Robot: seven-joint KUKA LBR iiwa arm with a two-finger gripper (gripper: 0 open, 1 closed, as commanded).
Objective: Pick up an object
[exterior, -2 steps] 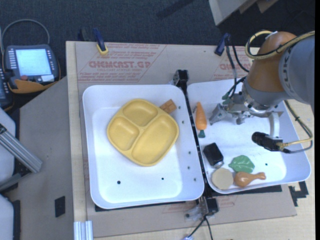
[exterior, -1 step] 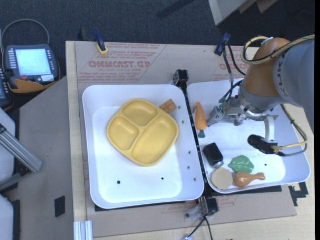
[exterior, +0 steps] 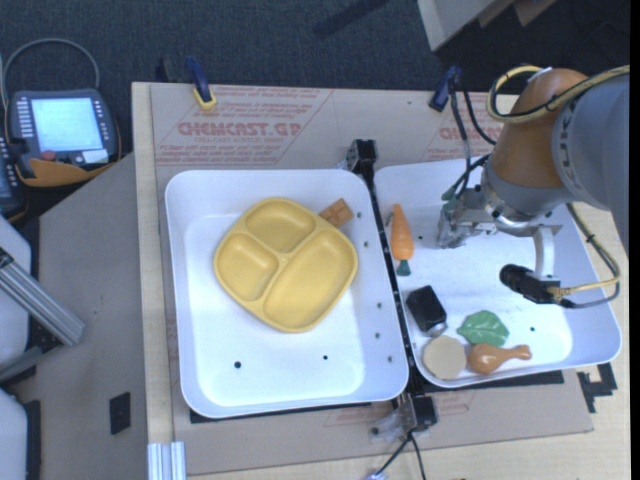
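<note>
so, arm (exterior: 560,138) comes in from the right, over the right bin (exterior: 590,338), orange band sitting above the wrist. gripper (exterior: 455,230) hangs over the upper-left part of that bin, tips pointing down toward the bin floor. can't tell from this angle whether it's spread or closed; nothing visible between the tips.

right bin contents: toy carrot (exterior: 401,236) lies along the left wall, just beside the divider, left of the gripper and apart from it. black block (exterior: 427,308) sits lower, near the left wall. below it a tan round disc (exterior: 445,357), touching or nearly touching a brown drumstick-shaped toy (exterior: 495,356). green leafy piece (exterior: 484,325) sits right above the drumstick. a black cylindrical part (exterior: 527,283) with a yellow cable hangs off the arm, over the bin's right half.

left bin (exterior: 200,368): yellow divided plate (exterior: 286,264), three compartments, lying flat around the middle-upper area. small brown block (exterior: 336,212) pokes out at the plate's upper-right edge, touching it.

both bins rest on a cardboard sheet (exterior: 250,118) with red print.
</note>
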